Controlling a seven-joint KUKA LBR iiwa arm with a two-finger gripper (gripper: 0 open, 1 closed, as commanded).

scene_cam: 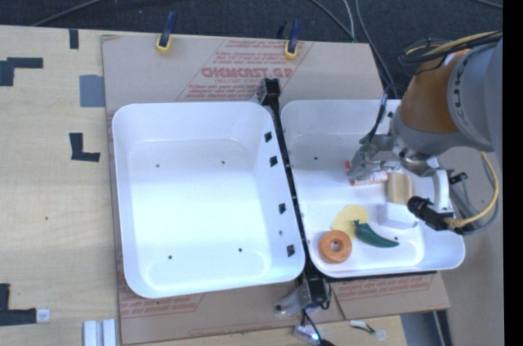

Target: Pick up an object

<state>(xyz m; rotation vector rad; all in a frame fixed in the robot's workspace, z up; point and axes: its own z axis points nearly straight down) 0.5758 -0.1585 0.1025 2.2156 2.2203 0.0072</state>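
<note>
My gripper (365, 165) is low inside the right bin (327, 117), near its middle, with the grey and orange arm coming in from the right. A small reddish object (365, 178) lies right under the gripper's tip, partly hidden by it; I cannot tell whether it is touched. In the bin's front part lie an orange round object (335, 246), a yellow object (350, 217) and a green pepper-shaped object (376, 236). A tan block (397, 187) and a white object (397, 214) sit just right of the gripper.
The left bin (131, 173) stands beside the right one, with a black divider (282, 181) between them. Both rest on a cardboard sheet (229, 66) held by two clamps. Cables hang from the wrist at the right bin's right edge.
</note>
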